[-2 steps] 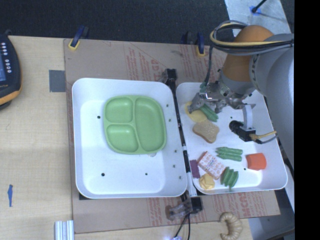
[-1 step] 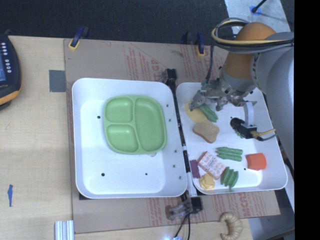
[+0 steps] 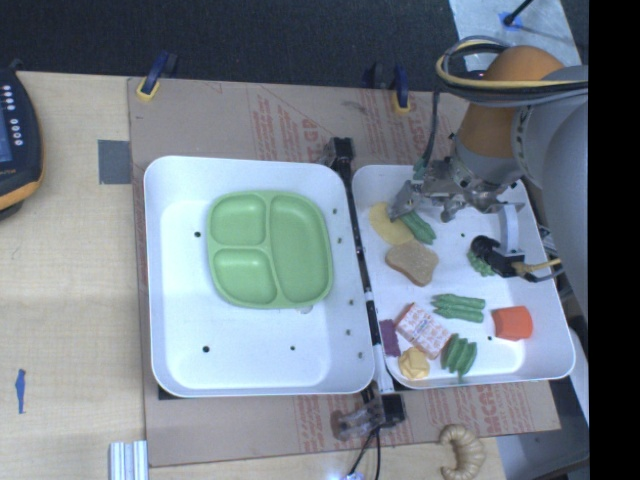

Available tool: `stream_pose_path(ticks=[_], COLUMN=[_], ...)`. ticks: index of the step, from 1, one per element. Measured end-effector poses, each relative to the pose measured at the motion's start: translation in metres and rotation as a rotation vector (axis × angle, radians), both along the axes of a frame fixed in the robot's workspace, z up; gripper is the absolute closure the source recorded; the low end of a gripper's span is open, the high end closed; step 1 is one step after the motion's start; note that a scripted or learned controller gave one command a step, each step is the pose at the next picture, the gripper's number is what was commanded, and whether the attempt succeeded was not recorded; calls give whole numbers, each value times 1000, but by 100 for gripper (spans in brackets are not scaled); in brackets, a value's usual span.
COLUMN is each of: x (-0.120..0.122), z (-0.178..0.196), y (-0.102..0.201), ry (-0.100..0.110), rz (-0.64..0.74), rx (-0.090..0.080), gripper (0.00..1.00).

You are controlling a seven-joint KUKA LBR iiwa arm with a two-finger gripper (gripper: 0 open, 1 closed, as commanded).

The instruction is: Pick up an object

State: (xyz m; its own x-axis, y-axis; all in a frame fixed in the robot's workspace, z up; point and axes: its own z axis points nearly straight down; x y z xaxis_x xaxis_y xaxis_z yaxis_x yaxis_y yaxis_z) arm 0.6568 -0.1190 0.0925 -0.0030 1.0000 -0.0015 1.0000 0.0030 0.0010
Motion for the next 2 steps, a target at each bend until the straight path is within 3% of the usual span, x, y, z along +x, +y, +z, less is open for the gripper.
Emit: stream_pose_path(ticks=[1,2], x=[-1,0], z=[-1,0], y=[21,-1], ry=[6,2], rz=[3,0], rx=[1,0], gripper=[0,0])
